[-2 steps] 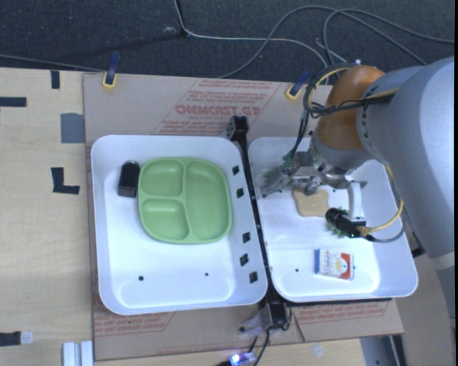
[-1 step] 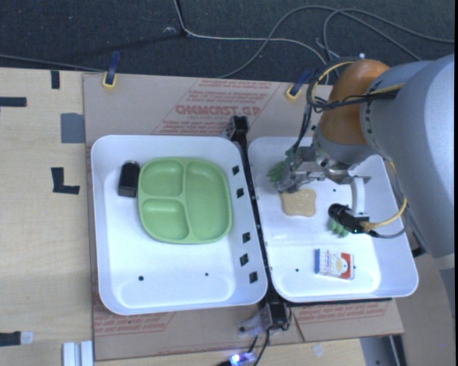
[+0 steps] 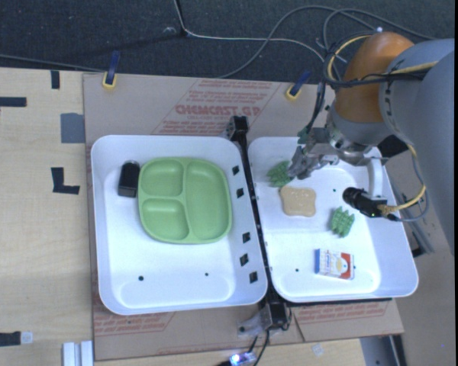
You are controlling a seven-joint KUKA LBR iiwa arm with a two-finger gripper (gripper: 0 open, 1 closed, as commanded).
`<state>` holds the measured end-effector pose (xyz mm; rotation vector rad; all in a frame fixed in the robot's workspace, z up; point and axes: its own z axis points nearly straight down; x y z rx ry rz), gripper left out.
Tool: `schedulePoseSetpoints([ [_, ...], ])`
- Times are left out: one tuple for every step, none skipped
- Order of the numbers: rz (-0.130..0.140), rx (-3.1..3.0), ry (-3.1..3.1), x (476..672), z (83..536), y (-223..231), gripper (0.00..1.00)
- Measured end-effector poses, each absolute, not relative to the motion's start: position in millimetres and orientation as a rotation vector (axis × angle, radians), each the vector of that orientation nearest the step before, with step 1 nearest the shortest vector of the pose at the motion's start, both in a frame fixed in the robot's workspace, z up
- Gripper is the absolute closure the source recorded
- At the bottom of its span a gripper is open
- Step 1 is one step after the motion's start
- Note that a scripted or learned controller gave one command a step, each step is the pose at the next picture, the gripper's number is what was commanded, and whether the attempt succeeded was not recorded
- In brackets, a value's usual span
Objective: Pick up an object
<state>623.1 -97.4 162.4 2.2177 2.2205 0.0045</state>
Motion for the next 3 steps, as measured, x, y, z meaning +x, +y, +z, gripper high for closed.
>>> schedulePoseSetpoints([
  [0.005,2.217,2.220,631.3,224,-97,1.00],
  [0.002,2.219,2.222,631.8,257,-97,1.00],
  [0.000,2.216,2.227,634.2,260,-46,1.00],
])
